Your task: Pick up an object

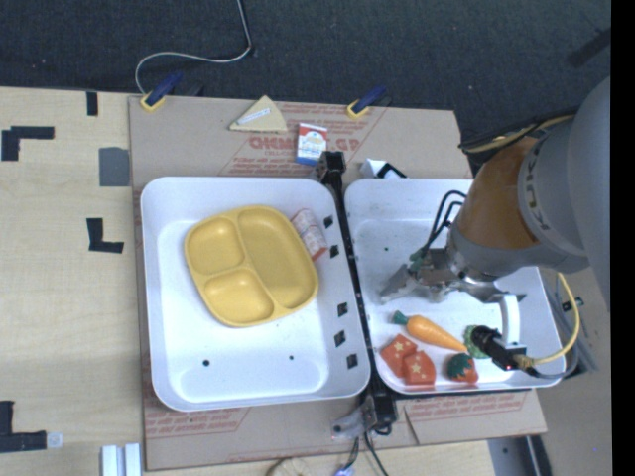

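Carrot (435,332) lies in right bin (397,216), front part, just beside red strawberry-like toy (408,360) w/ dark green-red piece (461,368) nearby. Gripper (412,276) sits low over bin floor, just behind carrot; can't tell how it's set or if it has anything. Left bin (169,345) has yellow divided plate (250,264).

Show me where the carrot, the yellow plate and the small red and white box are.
carrot (435,333), camera view, middle of its orange body.
yellow plate (303,286), camera view, right rim.
box (312,145), camera view, centre of its top face.
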`<state>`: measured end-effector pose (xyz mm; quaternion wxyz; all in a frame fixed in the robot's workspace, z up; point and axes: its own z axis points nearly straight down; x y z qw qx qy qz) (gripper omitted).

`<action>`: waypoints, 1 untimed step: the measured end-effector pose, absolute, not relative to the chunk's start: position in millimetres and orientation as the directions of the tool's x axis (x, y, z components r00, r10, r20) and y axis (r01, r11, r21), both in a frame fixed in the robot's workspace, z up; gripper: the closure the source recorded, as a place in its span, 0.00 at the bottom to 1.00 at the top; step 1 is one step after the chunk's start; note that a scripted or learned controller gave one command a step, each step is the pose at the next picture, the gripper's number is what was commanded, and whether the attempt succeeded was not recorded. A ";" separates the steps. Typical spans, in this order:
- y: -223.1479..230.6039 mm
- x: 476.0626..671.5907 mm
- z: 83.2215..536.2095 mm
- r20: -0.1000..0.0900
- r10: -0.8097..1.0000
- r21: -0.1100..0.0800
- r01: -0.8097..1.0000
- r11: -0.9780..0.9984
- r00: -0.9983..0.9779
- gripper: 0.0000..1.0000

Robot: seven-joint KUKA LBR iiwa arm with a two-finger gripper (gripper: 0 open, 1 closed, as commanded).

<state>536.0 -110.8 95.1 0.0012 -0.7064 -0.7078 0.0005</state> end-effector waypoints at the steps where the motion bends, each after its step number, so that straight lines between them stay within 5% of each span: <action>1: -225.0 524.0 110.4 -0.002 1.000 -0.002 1.000 -0.002 0.002 0.00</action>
